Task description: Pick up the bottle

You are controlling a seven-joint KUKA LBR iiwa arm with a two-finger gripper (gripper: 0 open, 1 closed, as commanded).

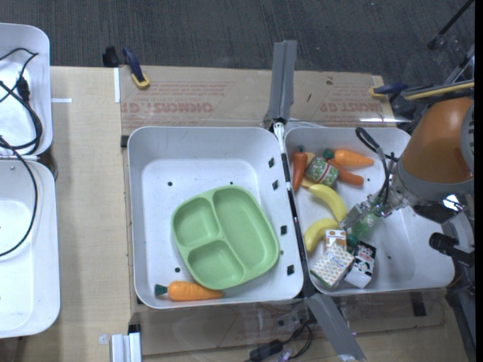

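Note:
The bottle (360, 222) is a small clear one with a greenish tint. It lies tilted in the right bin (407, 270), between the bananas and the cartons. My gripper (376, 206) comes down from the right and sits at the bottle's upper right end, touching or just above it. The grey wrist and the orange band (444, 142) rise behind it and hide part of the bin's right side.
The right bin also holds two bananas (330, 200), carrots (351, 158), a red and green fruit toy (322, 172) and small cartons (343, 262) just below the bottle. A green divided plate (224, 237) and a carrot (189, 291) lie in the left bin.

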